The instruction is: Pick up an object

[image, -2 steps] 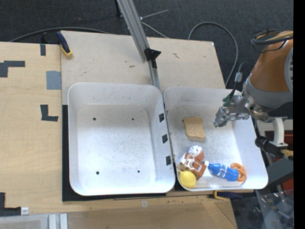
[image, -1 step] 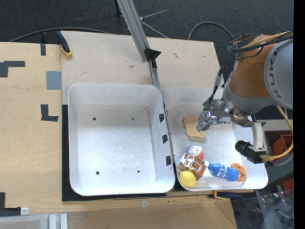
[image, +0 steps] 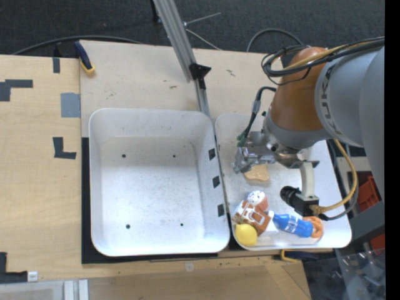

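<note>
Two shallow white bins noted side by side on the bench. Passed over the left bin (image: pixel 150 167), with its speckled white floor. Found everything of interest in the right bin (image: pixel 230 136). Placed the gripper (image: pixel 250 157) low over that bin's left half, close to the wall shared with the left bin; could not tell whether spread or pressed together, nor made out anything pinched in it. Spotted a tan wedge (image: pixel 257 175) just beside the gripper, on the side toward the bin's near edge, with its long axis seemingly running across the bin from left to right; could not tell whether touching or barely apart. Judged this the nearest candidate, needing only a slight shift toward the near edge. Counted three more things along the near edge: a yellow ball (image: pixel 245 234) by the near left corner, an orange-and-white toy (image: pixel 253 212) touching it, then a blue bottle (image: pixel 292 224) lying on its side. Traced the grey arm (image: pixel 350 99) away to the right.
</note>
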### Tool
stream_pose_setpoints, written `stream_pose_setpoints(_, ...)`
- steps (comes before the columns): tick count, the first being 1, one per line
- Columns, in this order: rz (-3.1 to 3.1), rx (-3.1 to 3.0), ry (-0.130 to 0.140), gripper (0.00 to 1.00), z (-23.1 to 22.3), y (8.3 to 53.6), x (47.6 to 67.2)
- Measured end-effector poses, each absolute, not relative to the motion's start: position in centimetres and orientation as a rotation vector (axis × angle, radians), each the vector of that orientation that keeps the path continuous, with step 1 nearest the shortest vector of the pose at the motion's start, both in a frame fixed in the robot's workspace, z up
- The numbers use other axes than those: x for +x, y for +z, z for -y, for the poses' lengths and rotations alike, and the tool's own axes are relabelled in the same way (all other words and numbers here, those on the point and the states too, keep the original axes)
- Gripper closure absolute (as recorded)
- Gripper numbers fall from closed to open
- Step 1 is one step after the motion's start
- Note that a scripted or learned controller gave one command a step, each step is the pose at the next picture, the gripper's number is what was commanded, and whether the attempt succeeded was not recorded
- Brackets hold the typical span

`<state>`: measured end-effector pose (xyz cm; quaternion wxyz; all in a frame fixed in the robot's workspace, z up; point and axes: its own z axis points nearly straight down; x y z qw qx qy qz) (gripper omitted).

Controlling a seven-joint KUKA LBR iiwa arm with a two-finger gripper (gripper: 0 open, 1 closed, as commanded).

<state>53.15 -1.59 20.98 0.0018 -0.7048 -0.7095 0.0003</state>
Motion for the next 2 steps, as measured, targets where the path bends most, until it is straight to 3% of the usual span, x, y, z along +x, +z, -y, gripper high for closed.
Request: stream_pose_setpoints(2,2.229,-2.211,0.000,1.00,-9.0,23.4,52.6)
